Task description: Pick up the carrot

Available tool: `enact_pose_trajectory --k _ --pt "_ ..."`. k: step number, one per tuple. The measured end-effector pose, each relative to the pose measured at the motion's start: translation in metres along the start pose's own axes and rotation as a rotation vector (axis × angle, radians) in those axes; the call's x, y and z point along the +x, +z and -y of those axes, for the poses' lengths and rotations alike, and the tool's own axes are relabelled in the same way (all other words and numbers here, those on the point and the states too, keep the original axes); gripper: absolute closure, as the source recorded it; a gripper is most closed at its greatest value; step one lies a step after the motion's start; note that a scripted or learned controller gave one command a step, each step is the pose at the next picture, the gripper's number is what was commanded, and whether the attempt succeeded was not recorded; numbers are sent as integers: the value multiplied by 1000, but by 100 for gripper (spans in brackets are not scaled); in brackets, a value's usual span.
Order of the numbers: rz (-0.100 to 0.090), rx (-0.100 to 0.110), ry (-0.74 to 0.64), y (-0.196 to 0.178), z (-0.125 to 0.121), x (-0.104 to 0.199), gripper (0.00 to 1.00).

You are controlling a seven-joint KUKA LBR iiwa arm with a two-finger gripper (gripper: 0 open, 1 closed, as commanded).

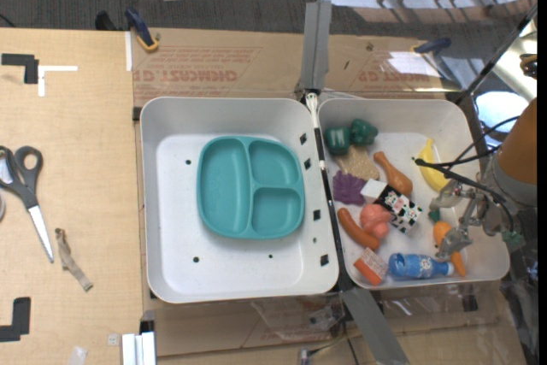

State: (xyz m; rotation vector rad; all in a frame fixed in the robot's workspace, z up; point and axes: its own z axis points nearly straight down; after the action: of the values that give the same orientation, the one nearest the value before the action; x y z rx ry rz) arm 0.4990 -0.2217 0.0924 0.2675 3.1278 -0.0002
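Two white bins sit side by side on the bench. Left bin holds a teal divided plate, roughly centred, three compartments. Right bin is packed with toy food.

The arm reaches in from the right, its wrist over the bin's right rim. The gripper hangs low in the front right corner of the right bin, fingers pointing down-left and set a little apart, not clamped flat.

The carrot, small and orange, lies in that same corner, partly hidden by the fingers. Orange shows on both sides of the metal fingertips, so the fingers look closed around it, grasping the carrot, still down at bin-floor level.

Blue bottle lies on its side just left of the carrot, near the front wall. Banana sits further back by the gripper body. Sausage, drumstick, pink piece, purple piece, black-and-white dice and green vegetable fill the bin's left half.

Scissors lie on the bench far left.
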Motion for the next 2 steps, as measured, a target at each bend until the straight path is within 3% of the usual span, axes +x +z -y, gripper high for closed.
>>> enact_pose_trajectory --k 1,2 --pt "4 0 -6 -10 -2 -2 100" --pt "0 -1 -18 -103 -40 27 100"
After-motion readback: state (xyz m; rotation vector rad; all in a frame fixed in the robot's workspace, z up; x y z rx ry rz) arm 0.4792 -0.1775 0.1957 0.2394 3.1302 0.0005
